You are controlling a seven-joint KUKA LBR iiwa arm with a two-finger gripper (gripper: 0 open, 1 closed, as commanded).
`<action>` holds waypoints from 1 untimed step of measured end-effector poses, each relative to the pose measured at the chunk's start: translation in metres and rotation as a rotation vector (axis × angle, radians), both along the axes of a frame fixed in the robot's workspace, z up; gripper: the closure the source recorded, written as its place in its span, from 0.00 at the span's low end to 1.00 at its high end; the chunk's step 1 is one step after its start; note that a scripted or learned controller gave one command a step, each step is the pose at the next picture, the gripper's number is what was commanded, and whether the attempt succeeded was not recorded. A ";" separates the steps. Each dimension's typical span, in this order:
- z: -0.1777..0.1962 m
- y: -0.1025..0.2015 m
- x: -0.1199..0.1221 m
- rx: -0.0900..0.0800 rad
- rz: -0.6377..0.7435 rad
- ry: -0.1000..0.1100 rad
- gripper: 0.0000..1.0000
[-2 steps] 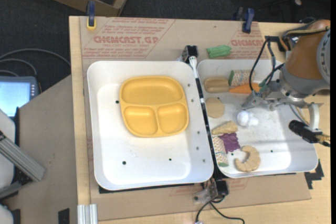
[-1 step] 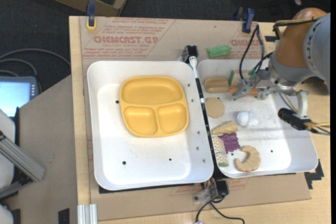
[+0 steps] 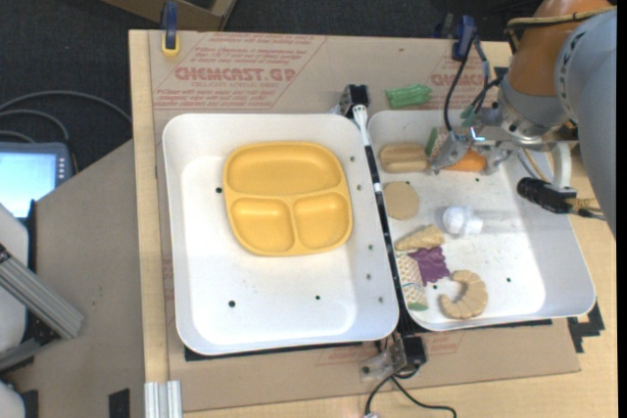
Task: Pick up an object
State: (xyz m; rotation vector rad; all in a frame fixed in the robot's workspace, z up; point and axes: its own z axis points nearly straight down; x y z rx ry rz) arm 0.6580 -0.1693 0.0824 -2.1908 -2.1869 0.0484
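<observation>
Hand [image 3: 453, 155]: lowered at upper right; its state cannot be told.
Risk: orange piece [image 3: 470, 163] may be nudged aside, not gripped.

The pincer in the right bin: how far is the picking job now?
Done: the arm has lowered the pincer into the right bin, at its upper end, near an orange item and a tan oblong piece. In hand: no object visibly gripped. Left: grasp one item and lift it.
</observation>
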 end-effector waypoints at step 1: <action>-0.002 -0.028 0.004 -0.007 -0.001 -0.037 0.00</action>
